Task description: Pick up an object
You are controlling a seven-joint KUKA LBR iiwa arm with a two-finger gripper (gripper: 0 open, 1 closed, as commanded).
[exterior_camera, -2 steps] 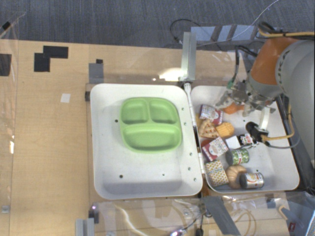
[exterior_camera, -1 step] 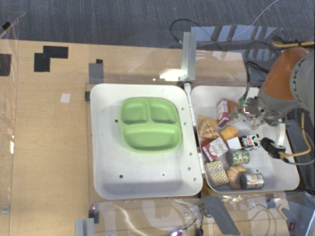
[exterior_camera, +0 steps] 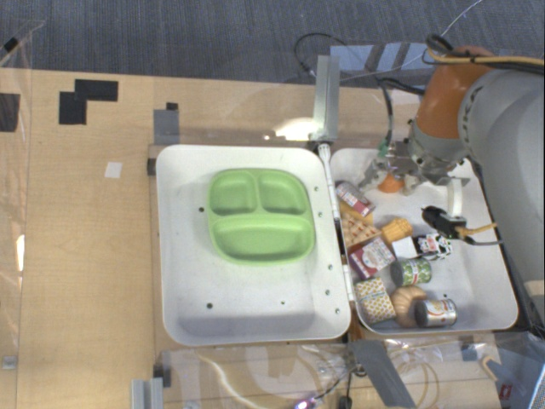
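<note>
Camera view: robot arm lowered into the right bin over an orange object

Camera view looks down at a slant on a pale wooden bench (exterior_camera: 77, 254) bearing two shallow white bins side by side. The left bin (exterior_camera: 183, 296) holds a green divided plate (exterior_camera: 259, 215), lying flat near its middle. The right bin (exterior_camera: 494, 288) is crowded with small items, likely a mixed heap for grasp trials: a red packet (exterior_camera: 370, 256), a waffle piece (exterior_camera: 358, 226), a green can (exterior_camera: 415, 273) and a tin can (exterior_camera: 436, 313) on its side. The grey arm reaches in from the right, and its gripper (exterior_camera: 397, 174) sits low at the bin's far end, just over a small orange object (exterior_camera: 389, 183), seemingly the chosen target. Whether the jaws are released or clenched cannot be told. Beyond the bench lies dark grey carpet (exterior_camera: 170, 15), with loose cables trailing
</note>
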